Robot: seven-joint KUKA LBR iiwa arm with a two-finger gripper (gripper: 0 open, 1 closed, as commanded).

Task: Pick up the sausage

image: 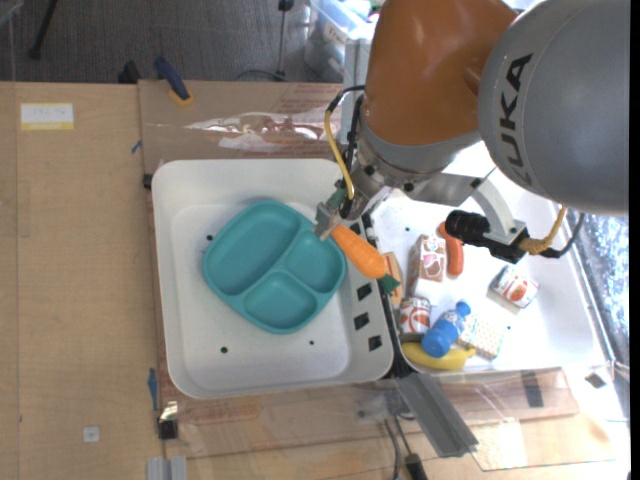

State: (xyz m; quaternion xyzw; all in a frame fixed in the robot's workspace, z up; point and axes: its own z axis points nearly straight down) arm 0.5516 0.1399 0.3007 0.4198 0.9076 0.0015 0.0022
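Arm filled the upper right of the frame, orange band over grey, leaning in across the wall between the two bins.

Gripper sat at frame centre, low over the right edge of the left bin. A carrot hung slantwise from it, its top end pinched between the fingertips, its tip pointing down-right toward the dividing wall. So the jaws were clamped, but on the carrot, not on what was asked for.

Sausage lay in the right bin, right of centre: short, red-orange, standing roughly upright in the picture, just beside a small carton on its left. Its upper end lay under or against the dark end of a black fitting on the arm; could not tell which. It was well apart from the gripper.

Left bin held a teal tray with three compartments, nothing in them that I could see. Lower in the right bin: a banana, a blue bottle, a red-and-white can, a small packet further right.

My reading: the pick had gone to the wrong thing; the task's grasp was not yet made. Next move would call for letting the carrot go, shifting right over the right bin, and coming down on the sausage with the fingers spanning its narrow width. The carton close on its left leaves little room for a finger, so a miss or a double grab looked likely.
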